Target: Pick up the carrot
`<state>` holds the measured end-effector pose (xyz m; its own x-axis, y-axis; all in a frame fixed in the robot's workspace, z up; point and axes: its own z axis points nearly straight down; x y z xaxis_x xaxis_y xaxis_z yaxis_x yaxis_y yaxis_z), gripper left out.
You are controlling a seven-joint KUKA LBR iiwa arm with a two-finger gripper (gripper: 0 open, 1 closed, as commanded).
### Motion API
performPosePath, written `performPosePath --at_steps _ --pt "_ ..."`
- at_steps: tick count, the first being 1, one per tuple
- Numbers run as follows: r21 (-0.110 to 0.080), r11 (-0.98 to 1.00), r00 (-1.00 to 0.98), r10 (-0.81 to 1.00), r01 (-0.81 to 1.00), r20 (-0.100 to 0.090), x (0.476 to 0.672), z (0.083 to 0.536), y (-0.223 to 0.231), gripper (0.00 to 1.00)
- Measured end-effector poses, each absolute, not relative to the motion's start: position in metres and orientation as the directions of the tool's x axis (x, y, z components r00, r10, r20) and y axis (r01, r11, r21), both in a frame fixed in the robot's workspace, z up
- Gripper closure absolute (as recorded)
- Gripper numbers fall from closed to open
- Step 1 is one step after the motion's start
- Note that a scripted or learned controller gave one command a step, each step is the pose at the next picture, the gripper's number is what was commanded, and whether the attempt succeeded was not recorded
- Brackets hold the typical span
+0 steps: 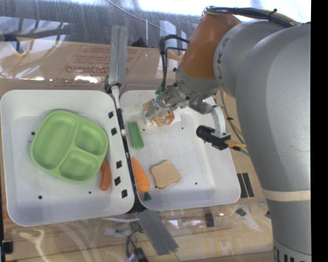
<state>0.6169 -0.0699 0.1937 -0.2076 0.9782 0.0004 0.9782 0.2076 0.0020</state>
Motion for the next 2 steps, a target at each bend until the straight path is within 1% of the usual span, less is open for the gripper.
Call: performPosePath --at_steps 1,2 --pt "-0.006 0.394 -0.394 0.919 0.919 0.003 0.533 0.114 -0.14 1.0" --pt "0.005 0.326 -0.326 0.945 0.945 0.001 0.592 0.195 -0.063 1.0"
